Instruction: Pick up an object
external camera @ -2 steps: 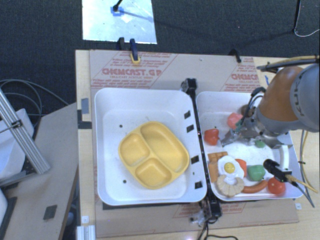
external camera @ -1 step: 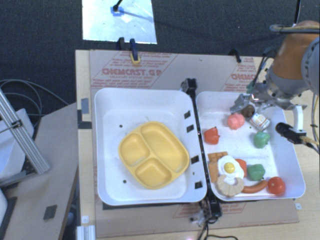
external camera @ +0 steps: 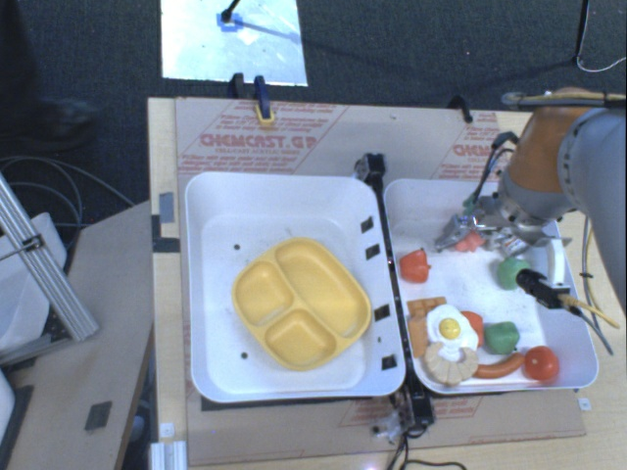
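Note:
My gripper [external camera: 461, 235] hangs low over the back part of the right bin [external camera: 578, 360], reaching in from the right. A small orange-red piece [external camera: 470, 245] lies right at its tip; contact between them is unclear. Toy foods lie in this bin: a red pepper [external camera: 414, 265] to the gripper's left, a green round piece [external camera: 509, 273] under the wrist, a fried egg [external camera: 449, 328] on a waffle [external camera: 424, 313], a green pepper [external camera: 501, 337], a red tomato [external camera: 540, 363], a sausage [external camera: 498, 366] and a beige cookie [external camera: 451, 364].
The left bin [external camera: 211, 262] holds a yellow divided plate [external camera: 301, 303]. A black divider with clips [external camera: 384, 262] runs between the bins. A black part [external camera: 541, 290] sticks out beside the wrist. Cables trail at the right.

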Robot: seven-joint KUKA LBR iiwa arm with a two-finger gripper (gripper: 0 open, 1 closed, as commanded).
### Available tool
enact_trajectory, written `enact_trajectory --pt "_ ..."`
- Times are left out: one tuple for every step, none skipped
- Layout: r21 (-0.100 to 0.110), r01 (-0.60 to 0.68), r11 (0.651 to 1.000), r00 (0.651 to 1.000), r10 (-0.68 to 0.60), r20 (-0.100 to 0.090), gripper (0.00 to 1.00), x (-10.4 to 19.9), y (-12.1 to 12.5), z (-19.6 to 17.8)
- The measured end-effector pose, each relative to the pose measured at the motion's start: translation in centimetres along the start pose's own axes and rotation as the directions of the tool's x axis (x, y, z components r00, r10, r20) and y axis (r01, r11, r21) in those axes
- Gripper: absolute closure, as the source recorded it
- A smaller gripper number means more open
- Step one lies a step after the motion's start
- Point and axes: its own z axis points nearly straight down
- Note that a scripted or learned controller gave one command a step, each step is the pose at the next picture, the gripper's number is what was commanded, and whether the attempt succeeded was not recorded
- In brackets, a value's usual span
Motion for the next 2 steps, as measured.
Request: enact_trajectory --pt "-0.008 0.002 1.000 1.000 -0.002 0.001 1.00 0.0 0.2 -1.6" --pt "-0.014 0.010 1.000 1.000 -0.010 -0.001 1.00 7.8 4.1 -11.1"
